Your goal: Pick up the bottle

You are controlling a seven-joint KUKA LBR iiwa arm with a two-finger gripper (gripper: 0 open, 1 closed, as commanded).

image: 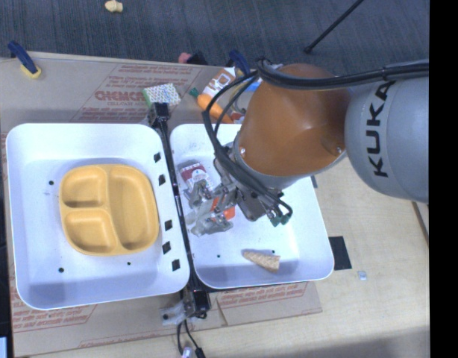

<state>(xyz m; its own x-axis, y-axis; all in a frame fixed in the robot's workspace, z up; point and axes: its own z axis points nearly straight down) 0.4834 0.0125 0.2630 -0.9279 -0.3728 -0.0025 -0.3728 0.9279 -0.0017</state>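
Grey KUKA arm with orange band (292, 121) reached in from the right over the right shallow white bin (307, 263). Its two-finger gripper (214, 207) sat low in the clutter near the bin's left wall; finger spread couldn't be made out. Clear crumpled plastic bottle with red label (193, 176) lay just beside the gripper, against the divider. Tan wedge-shaped piece (262, 259) lay near the front edge, open floor around it. Left bin (24, 267) held a yellow three-compartment tray (108, 208), wide margins all round. Cardboard sheet (102, 95) under the bins; dark carpet (139, 13) behind.
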